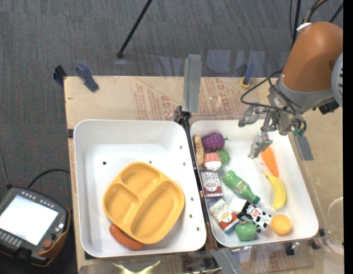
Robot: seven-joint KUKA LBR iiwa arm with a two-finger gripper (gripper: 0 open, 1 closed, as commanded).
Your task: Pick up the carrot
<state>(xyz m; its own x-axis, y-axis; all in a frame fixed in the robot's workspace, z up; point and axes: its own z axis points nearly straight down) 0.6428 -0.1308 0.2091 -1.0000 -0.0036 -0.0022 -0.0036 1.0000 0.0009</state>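
The carrot [271, 161] is a short orange wedge lying near the right wall of the right bin [306, 201], just above a banana. My gripper [253, 134] hangs over the upper right part of that bin, below the orange wrist band. It is open, fingers spread wide. One fingertip [257, 149] points down just left of the carrot's upper end, close to it. Whether it touches the carrot I cannot tell. Nothing sits between the fingers.
Also in the right bin: purple grapes [213, 140], a green bottle [240, 187], a banana [277, 191], an orange [281, 224], a green pepper [245, 231] and small cartons. The left bin [90, 147] holds a yellow divided plate [143, 201] and a sausage [126, 238].
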